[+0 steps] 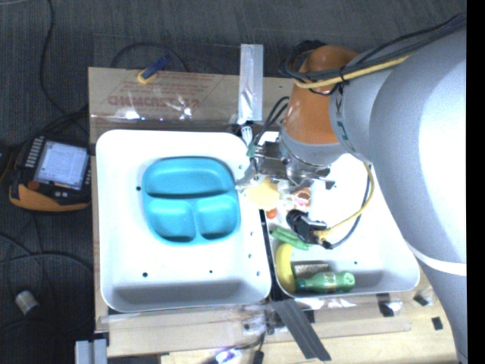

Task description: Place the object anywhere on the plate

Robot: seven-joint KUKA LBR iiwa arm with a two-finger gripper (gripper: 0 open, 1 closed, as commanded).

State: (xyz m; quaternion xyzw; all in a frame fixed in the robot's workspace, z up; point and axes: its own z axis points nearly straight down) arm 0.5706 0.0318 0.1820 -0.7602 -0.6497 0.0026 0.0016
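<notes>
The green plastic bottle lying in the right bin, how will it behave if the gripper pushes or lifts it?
The green plastic bottle lies on its side, so a sideways push would probably roll it. Its glossy rounded body looks slippery for two fingers. It sits close against the yellow banana and the white bin's front wall, which may limit rolling.

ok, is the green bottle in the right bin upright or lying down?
Lying down. The green bottle rests on its side along the right bin's near wall, beside the banana.
</notes>
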